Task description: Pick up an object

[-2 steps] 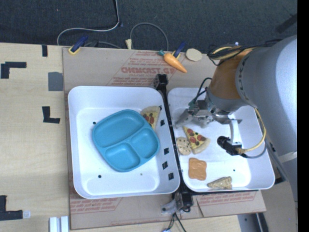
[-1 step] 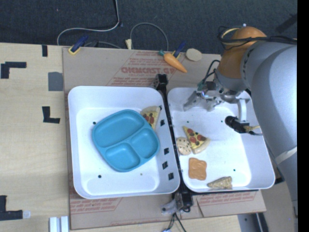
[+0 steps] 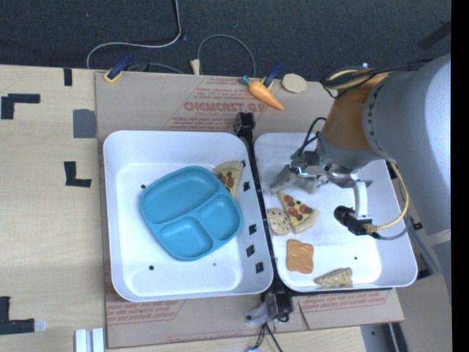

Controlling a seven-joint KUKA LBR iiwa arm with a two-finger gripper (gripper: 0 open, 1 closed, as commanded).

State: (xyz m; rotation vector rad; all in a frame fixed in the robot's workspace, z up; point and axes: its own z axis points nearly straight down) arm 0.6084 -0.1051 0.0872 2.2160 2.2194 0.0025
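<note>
A pale wooden bench (image 3: 44, 218) is covered in part by a cardboard sheet (image 3: 212, 108). Dark carpet (image 3: 293, 13) is seen behind, crossed by cables (image 3: 176, 20).

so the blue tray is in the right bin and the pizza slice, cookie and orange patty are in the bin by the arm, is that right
Not quite. The camera view shows the blue tray in the left bin, not the right one. The rest holds: the pizza slice, cookie and orange patty lie in the right bin, by the arm.
</note>
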